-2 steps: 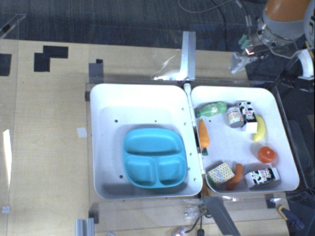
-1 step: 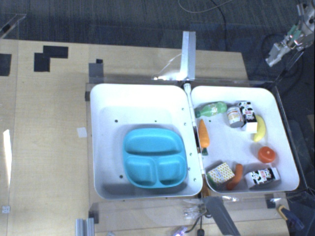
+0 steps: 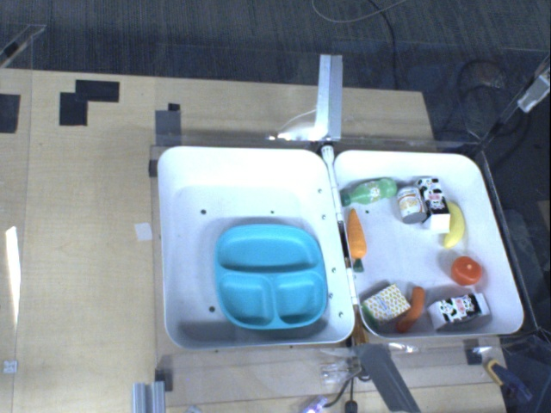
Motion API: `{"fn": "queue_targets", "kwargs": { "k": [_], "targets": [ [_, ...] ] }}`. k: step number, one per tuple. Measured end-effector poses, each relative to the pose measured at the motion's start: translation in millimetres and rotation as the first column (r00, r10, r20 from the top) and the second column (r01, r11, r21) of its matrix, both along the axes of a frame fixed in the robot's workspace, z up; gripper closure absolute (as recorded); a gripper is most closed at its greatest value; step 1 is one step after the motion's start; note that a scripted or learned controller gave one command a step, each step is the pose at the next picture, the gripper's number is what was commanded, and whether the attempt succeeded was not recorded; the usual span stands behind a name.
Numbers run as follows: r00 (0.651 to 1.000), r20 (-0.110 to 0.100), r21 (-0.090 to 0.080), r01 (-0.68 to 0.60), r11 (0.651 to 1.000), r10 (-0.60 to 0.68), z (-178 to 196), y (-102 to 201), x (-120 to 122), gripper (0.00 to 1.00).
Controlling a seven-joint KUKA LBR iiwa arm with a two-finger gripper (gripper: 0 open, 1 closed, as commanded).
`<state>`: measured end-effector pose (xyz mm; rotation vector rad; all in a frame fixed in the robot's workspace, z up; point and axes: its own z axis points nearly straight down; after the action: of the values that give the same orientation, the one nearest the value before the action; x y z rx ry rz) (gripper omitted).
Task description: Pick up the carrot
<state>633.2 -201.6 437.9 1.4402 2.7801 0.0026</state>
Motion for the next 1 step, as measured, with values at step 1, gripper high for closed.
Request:
{"fn": "queue_targets", "kwargs": {
  "k": [1],
  "targets": [
    [1.000,0.010,-0.003,-0.004,1.000,0.004,13.8,1.2,1.4,1.00]
  ]
}}
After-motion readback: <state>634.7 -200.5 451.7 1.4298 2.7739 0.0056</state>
